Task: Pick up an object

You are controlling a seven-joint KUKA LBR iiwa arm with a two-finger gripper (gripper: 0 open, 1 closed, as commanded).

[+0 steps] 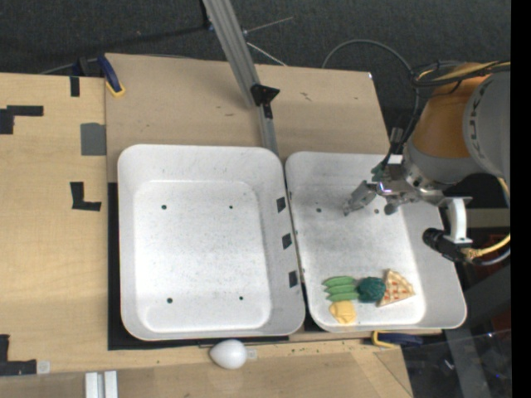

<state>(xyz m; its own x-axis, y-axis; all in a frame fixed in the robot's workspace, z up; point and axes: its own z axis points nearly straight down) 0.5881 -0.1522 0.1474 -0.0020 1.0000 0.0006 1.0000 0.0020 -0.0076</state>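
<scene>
Bench [191,114] was plywood, bearing two shallow white bins side by side. Left bin [203,239] lay bare across its whole floor. Right bin [348,239] was open over its far and middle floor; its contents sat bunched along the near rim. Arm [452,131], grey with an orange band, entered from the right and overhung the right bin's far right corner. Gripper [368,199] hung over the upper middle of the right bin, fingers spread apart with nothing between them, well apart from the toys. A grey metal pole [241,56] ran diagonally down to the gap between the bins. Toy pizza slice [397,288] lay near the right rim, touching a dark green broccoli-like toy [371,288]. Green pea pods [338,285] lay just left of that, a yellow toy [343,311] directly below them. A white egg-shaped object [228,354] sat on the bench outside the left bin's near rim.
</scene>
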